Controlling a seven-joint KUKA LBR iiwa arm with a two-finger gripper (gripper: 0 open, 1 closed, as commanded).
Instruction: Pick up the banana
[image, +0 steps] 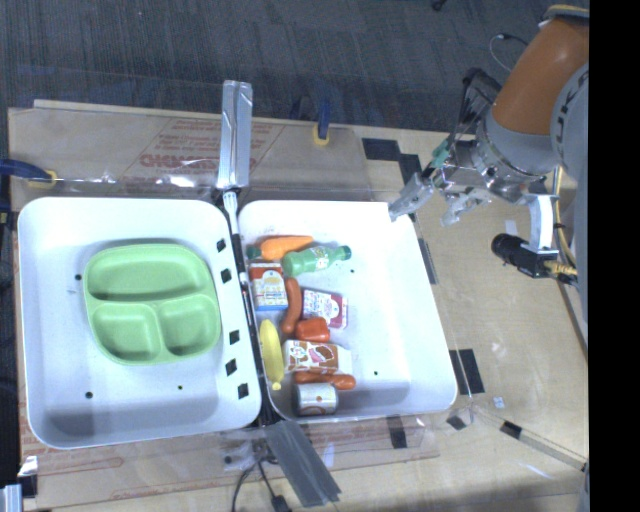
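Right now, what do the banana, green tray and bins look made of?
Banana: probably plastic toy food, going by its uniform yellow, smooth skin. Green divided tray: looks like moulded plastic, matte, with rounded compartment edges. Bins: white plastic by the look of them, slightly glossy, with soft reflections on the walls.

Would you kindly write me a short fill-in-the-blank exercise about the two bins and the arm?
1. The banana lies in the ____ bin, against its left wall.
2. The green tray has ____ compartments.
3. The gripper hangs above the right bin's far-____ corner.
4. The green bottle lies beside an orange ____.

Missing words: right; three; right; carrot
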